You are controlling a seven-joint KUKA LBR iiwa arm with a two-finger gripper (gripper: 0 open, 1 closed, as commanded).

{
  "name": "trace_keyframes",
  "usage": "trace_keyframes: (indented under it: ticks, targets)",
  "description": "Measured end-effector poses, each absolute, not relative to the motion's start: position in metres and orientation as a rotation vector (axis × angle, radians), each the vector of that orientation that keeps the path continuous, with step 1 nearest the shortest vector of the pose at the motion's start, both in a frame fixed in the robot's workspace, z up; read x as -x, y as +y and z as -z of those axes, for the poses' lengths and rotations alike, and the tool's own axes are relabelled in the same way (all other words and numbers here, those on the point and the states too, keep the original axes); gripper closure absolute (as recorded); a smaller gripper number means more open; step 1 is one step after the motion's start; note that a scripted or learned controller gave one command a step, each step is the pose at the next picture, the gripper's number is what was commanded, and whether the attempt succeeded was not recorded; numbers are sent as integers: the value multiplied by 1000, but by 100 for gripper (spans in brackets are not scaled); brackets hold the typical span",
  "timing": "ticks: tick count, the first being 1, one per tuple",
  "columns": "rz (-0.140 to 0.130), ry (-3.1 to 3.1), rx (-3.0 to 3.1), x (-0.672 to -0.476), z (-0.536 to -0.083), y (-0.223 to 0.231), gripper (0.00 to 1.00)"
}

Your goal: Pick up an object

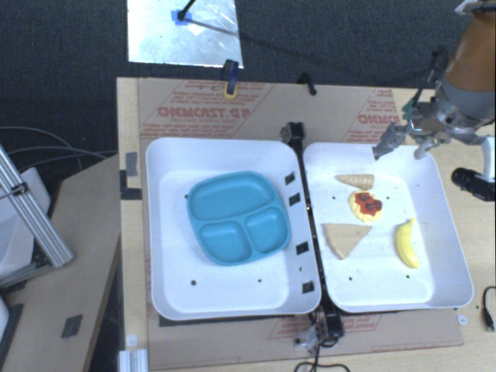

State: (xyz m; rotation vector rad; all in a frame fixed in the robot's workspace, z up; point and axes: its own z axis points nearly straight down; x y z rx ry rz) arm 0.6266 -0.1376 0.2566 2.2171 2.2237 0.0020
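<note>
Seen from above, the gripper point(404, 142) hangs at the right bin's point(442, 208) two o'clock corner, fingers spread apart and apparently holding nothing. Inside that bin lie a banana point(407, 243) at four o'clock, a small pizza point(366, 205), a bread wedge point(345, 239) and a cone-shaped piece point(356, 180) at twelve. A blue tray point(236, 217) fills the left bin point(167, 208).

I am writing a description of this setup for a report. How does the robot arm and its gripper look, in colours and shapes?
The arm enters at the right: a rounded orange-brown band above a grey metallic wrist section. Below it sits the gripper, grey, with two thin dark fingers pointing down and apart. A thin dark cable runs along the wrist's left side. No markings can be read.
</note>
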Motion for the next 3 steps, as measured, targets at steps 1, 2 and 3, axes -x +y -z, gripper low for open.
trace_keyframes:
  ticks: [1, 2, 3]
  targets:
    - [6, 2222, -2224, -631, -183, -177, 0]
    - [0, 2230, -2216, -639, -80, -145, 0]
    - [-6, 2224, -2212, -641, -96, -147, 100]
